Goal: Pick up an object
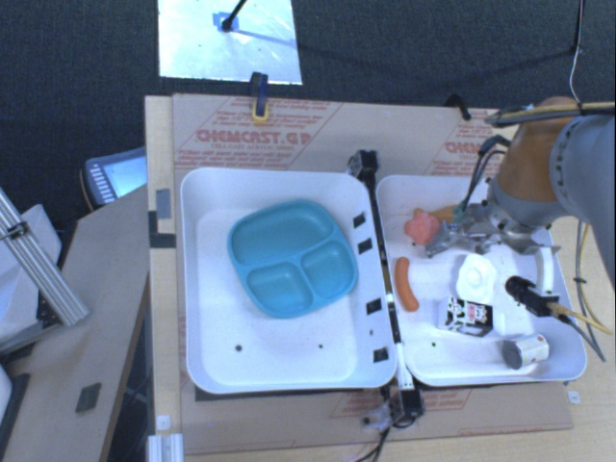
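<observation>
Two white bins are counted: the left bin (pixel 207 354) holds one blue divided plate (pixel 292 256). In the right bin (pixel 568 359), around the white object (pixel 476 279): one pink piece (pixel 421 227) up-left, one orange sausage (pixel 406 284) left, one black-and-white carton (pixel 468 316) below, one grey cylinder (pixel 523 350) lower right. The gripper (pixel 464 237) sits just above it; its state cannot be told, and nothing is seen held.

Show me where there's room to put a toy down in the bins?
The left bin has bare floor around the blue divided plate, widest along its near edge. The right bin is crowded: the gripper, pink piece, orange sausage, white items.
</observation>
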Robot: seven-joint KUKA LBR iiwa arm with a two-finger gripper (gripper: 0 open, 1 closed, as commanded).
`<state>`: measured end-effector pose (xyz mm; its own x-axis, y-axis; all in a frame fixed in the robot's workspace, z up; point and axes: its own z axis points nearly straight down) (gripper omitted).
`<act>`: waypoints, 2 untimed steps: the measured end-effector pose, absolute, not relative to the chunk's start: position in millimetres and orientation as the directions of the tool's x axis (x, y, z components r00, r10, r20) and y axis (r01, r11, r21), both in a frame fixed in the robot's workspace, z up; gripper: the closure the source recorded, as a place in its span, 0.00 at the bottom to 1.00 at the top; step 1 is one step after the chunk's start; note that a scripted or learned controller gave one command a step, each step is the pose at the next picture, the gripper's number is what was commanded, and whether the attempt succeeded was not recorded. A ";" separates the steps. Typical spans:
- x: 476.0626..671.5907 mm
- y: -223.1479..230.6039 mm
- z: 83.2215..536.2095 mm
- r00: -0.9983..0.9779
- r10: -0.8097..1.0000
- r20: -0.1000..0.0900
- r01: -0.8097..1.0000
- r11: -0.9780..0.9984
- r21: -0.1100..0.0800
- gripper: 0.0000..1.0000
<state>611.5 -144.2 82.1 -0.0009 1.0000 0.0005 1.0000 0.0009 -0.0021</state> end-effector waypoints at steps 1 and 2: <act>613.4 -144.8 95.9 0.000 1.000 -0.001 1.000 0.000 0.004 1.00; 611.3 -154.6 151.3 0.000 1.000 -0.002 1.000 0.000 0.007 1.00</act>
